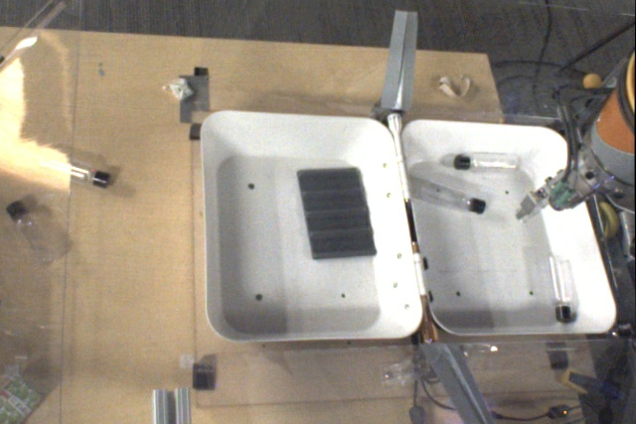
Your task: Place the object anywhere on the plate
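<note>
A dark grey ribbed plate (338, 212) lies flat in the middle of the left bin (229, 243). Three clear tubes with black caps lie in the right bin (497, 313): one (484, 160) near the back wall, one (449, 196) slanted near the left wall, and one (561, 287) at the front right corner. My gripper (534, 203) hangs over the right side of the right bin, pointing down and to the left. It is apart from all three tubes, and I see nothing in it.
A grey upright post (400, 63) stands behind the seam between the bins. Two more clear tubes (91, 177) (24, 219) lie on the wooden bench at the far left. Cables crowd the right edge by the arm (611, 134).
</note>
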